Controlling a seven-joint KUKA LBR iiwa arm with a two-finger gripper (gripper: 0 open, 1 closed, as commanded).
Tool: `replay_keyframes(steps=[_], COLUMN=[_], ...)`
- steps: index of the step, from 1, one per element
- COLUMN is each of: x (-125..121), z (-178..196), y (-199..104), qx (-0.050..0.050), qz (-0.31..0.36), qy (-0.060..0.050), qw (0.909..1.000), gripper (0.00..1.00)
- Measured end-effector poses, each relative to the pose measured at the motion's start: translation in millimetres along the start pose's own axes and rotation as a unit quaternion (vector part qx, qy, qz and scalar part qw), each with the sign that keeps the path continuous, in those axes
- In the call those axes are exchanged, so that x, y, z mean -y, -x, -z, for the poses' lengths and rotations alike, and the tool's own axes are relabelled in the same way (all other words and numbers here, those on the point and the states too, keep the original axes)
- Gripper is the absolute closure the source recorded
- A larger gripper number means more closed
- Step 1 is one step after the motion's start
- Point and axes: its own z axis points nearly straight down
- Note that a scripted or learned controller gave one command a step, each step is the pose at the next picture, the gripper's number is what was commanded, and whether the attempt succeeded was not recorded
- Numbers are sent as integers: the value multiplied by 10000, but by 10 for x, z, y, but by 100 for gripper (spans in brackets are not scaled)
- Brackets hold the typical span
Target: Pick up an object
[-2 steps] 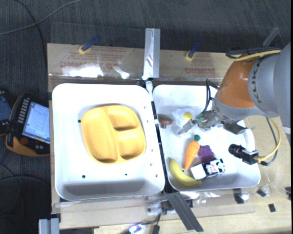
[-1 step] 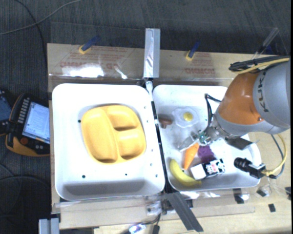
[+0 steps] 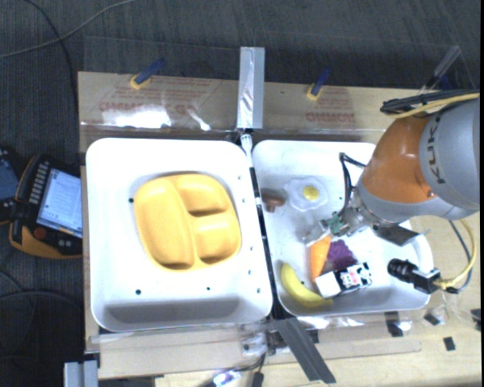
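Orange-banded arm is reaching into the right bin (image 3: 403,301) with its gripper (image 3: 335,226) hanging over a crowded pile, grip state I can't tell: one banana (image 3: 300,287), one carrot (image 3: 318,256), one purple piece (image 3: 340,254), one fried egg (image 3: 310,191), while one yellow tray (image 3: 187,219) is sitting in the left bin (image 3: 113,297).

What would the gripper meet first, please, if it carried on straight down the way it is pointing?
Probably the orange carrot-like piece beside the purple item in the right bin; the gripper hangs just above them, though depth is unclear.
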Motion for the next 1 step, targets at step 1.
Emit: replay_keyframes(steps=[1], x=[-1021], z=[811], y=[-508], qx=[-11], qz=[-1427], qy=[-112], qw=[9897], gripper=[100])
